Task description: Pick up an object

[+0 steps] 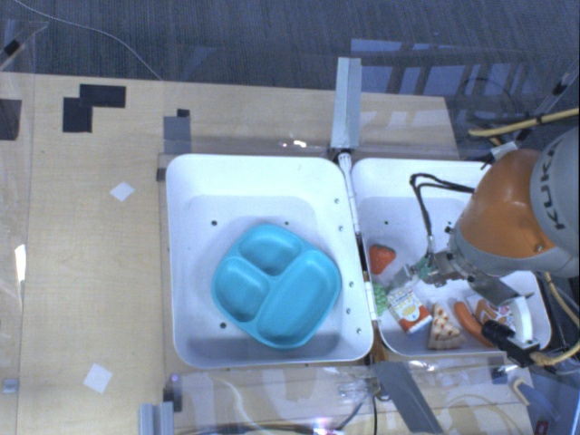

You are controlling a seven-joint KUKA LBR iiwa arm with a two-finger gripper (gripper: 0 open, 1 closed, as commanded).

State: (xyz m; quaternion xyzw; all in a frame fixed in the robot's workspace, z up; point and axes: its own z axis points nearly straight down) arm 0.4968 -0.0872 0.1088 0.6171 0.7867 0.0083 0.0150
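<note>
When choosing what to pick up, look in the right bin (390,184) on the bench. Small toy foods there, close together near the front wall: a red round piece (381,258), a little carton (408,312), a pizza slice (443,327), a sausage (471,319). Probably all light and hard, maybe a bit slippery, not likely to break. Best to go for the red round piece, lying a little apart from the rest, and squeeze it across the middle. Harder with the flat pizza slice: pinch by the edges. End effector (433,268) low over that bin, just beside the carton. Cannot tell how wide open, or whether holding anything.
</note>
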